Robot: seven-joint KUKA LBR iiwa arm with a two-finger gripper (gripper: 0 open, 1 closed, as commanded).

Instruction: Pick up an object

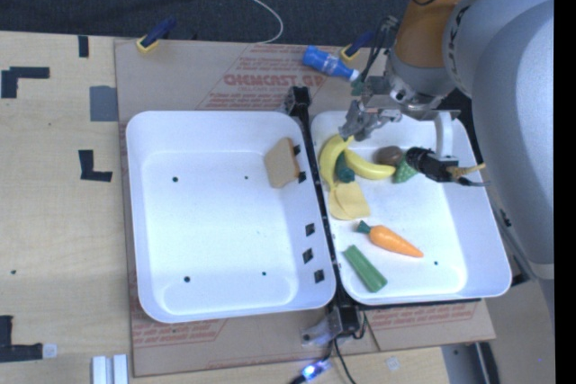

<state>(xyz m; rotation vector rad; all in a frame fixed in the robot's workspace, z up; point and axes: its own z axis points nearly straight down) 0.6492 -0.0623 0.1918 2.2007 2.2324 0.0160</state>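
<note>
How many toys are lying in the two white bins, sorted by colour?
Yellow: 2, curved yellow banana, flat pale-yellow piece
Orange: 1, orange carrot
Green: 2, long green stick, small dark-green piece
Brown: 2, tan block, dark-brown lump
Total: 7

Bulky grey arm (517, 94), orange wrist band (glossy), dark metal gripper (358, 127)

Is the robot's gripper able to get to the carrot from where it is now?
Probably yes. The carrot lies in the open in the right bin, touching nothing, with bare floor around it. The gripper hangs over the bananas at the bin's far end, with nothing between them.
</note>
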